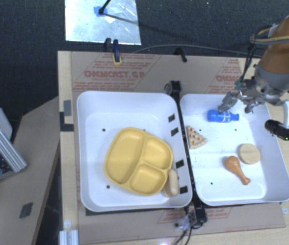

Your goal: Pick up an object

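Observation:
My gripper hangs over the back of the right bin, with its fingers spread open and nothing between them. Just in front of it and slightly left, a small blue bottle lies on its side on the bin floor. A pizza slice toy sits by the bin's left wall. A round tan disc and a brown chicken drumstick lie toward the front right.
The left bin holds a yellow divided plate and a beige bread roll at the plate's front right corner. Black clips line the wall between the two bins. A metal frame stands off the bench at far left.

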Motion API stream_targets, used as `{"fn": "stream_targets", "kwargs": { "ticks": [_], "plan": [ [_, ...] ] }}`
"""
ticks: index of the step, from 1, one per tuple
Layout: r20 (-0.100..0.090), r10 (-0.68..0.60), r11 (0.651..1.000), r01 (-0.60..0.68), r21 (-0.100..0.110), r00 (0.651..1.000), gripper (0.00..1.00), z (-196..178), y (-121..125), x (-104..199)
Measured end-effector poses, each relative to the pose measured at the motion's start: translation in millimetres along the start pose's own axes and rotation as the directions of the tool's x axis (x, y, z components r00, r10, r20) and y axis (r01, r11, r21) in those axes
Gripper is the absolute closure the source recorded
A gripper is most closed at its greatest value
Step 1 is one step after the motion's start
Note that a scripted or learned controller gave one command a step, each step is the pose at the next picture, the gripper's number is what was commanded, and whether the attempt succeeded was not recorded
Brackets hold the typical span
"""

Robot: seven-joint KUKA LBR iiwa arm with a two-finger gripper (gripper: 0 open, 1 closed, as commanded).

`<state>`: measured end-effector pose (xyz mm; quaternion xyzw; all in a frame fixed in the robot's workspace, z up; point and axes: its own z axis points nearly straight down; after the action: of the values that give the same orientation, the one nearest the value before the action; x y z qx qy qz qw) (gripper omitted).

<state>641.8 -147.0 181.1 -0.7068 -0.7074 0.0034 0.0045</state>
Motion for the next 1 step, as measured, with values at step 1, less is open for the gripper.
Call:
{"fn": "stream_targets", "kwargs": {
  "ticks": [1],
  "plan": [
    [0.002,-0.002,1.0,0.002,-0.012,1.0,0.0,-7.8,3.0,0.2]
  ]
}}
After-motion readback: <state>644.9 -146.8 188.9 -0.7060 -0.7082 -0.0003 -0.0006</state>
